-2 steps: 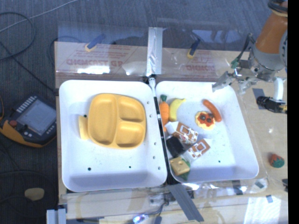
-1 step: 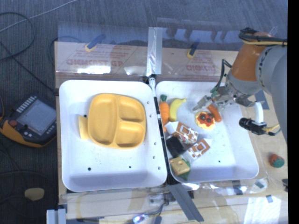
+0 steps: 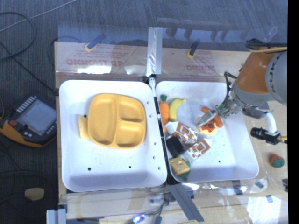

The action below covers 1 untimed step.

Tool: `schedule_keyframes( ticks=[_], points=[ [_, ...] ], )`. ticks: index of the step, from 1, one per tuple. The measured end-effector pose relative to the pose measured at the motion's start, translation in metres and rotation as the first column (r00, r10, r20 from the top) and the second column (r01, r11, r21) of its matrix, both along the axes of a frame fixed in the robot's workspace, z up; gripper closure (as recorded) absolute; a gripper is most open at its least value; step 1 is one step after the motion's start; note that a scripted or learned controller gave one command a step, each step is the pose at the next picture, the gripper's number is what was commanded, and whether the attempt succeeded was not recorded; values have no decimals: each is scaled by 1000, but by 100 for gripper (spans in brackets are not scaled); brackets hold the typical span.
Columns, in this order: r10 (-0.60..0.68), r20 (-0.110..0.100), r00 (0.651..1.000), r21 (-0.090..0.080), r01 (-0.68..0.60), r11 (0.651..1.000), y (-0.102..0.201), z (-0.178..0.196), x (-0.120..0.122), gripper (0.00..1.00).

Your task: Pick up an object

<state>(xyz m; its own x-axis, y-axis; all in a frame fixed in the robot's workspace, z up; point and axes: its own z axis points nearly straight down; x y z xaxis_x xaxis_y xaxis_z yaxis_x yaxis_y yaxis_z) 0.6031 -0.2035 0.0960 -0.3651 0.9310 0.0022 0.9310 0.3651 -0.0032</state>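
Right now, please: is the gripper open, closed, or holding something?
Gripper: low in the right bin, over the small toys; open or shut cannot be told.

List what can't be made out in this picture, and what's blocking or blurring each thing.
- Claw, camera view: too small and blurred against the toys to tell its state or whether it holds anything.
- Orange-and-white item under the claw: partly covered by it, identity unclear.
- Pale piece in the left bin: mostly hidden beneath the yellow tray.
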Motion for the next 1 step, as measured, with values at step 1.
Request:
schedule_keyframes(
  ticks=[1],
  points=[
    [-1,-3,1000,4,1,1000,0,6,1,100]
  ],
)
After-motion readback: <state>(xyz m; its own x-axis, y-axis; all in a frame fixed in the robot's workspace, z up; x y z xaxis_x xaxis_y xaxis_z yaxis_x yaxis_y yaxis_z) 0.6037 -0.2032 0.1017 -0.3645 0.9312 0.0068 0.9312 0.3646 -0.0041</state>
